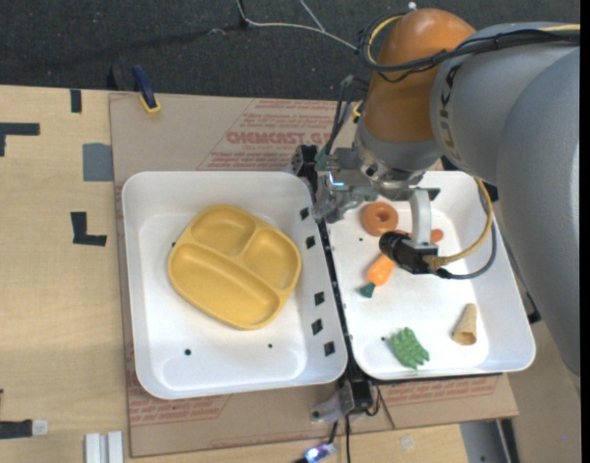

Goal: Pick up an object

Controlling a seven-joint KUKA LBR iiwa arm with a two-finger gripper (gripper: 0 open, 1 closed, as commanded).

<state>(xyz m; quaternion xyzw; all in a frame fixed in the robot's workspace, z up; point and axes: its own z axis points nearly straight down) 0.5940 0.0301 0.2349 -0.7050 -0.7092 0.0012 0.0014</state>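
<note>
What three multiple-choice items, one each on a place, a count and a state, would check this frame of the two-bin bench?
1. Where is the yellow divided plate?
A. in the left bin
B. in the right bin
C. on the cardboard

2. How many compartments does that plate have?
A. two
B. three
C. five

3. How does the carrot lie?
A. flat on the right bin's floor
B. on the plate
C. leaning on the ice-cream cone

Answers:
1. A, it rests on the floor of the left bin.
2. B, two small sections and one long one show.
3. A, it lies in the right bin, apart from the cone.
</note>
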